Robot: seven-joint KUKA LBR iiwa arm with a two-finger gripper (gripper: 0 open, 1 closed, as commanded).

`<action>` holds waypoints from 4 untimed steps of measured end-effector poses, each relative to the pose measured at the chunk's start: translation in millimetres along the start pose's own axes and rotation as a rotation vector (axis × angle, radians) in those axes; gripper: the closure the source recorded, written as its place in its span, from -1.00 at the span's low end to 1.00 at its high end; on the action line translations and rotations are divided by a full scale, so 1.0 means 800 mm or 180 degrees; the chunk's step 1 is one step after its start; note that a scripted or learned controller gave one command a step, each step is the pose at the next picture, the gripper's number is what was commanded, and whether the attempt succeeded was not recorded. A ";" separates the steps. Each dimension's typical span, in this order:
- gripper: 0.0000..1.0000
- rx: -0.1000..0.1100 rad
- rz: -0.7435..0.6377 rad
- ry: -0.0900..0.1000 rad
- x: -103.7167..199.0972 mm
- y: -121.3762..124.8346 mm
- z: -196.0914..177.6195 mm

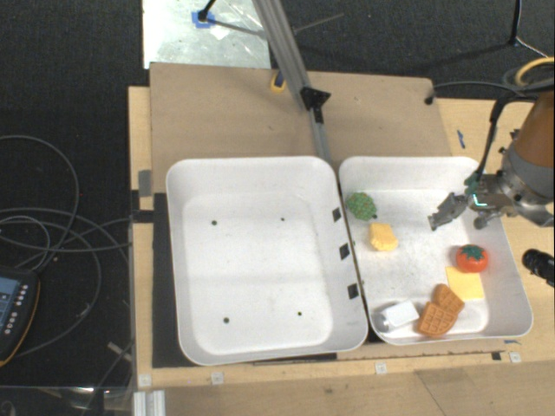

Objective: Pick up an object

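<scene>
Two shallow white bins sit side by side on the wooden counter, and all the loose things lie in the right bin. The arm comes in from the right edge, and its gripper hangs over the upper right part of that bin. One dark finger points down and to the left, the other sits closer to the wrist, and the two are spread apart with nothing between them. Below and just to the right of the gripper lies a red tomato with a green top, apart from the fingers. Touching the tomato's lower side is a flat yellow cheese slice, and against that slice's left edge lies a brown waffle near the bin's front wall. Just left of the waffle lies a small white block. Near the bin's left wall sits a green broccoli floret, and just below it, close but apart, lies a small yellow chunk. The left bin has a few small dark dots on its floor. A grey pole slants down from the top of the view to the back of the counter, ending between the two bins.
</scene>
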State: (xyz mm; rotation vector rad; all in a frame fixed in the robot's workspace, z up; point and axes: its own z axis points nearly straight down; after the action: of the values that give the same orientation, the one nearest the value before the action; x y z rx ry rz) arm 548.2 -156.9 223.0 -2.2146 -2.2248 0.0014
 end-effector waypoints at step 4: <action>-1.00 0.0003 0.0011 0.0000 -0.003 0.005 0.168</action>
State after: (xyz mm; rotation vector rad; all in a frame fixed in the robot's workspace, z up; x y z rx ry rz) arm 551.6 -158.8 88.3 -2.2181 -2.2204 0.0024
